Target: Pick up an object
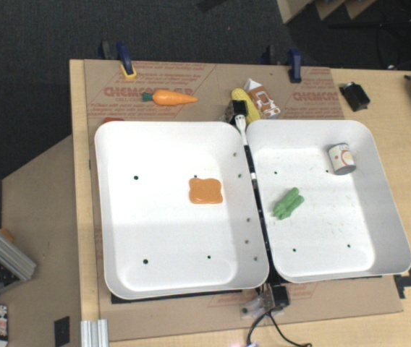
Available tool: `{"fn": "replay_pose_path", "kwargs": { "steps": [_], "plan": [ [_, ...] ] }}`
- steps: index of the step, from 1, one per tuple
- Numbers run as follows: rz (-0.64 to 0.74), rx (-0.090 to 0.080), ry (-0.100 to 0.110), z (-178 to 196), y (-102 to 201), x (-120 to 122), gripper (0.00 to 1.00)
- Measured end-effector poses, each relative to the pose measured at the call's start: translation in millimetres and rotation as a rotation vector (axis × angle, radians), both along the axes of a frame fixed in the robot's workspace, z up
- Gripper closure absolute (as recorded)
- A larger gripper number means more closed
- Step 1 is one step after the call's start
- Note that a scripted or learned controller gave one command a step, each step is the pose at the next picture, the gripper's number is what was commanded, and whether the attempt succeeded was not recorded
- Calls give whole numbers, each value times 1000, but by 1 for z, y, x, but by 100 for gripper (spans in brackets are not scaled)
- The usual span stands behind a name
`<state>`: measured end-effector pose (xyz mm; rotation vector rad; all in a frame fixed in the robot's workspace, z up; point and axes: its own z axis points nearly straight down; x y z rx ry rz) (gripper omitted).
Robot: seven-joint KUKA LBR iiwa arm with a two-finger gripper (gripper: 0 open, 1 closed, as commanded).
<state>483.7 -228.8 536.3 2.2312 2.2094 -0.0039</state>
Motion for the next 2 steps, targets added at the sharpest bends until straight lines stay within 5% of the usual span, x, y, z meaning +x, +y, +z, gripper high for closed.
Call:
{"fn": "replay_pose_path", "kwargs": {
  "steps": [1,2],
  "plan": [
    [21,5,-1,-1,98,28,100],
    [0,-2,-3,-1,9,7,100]
  ]
}}
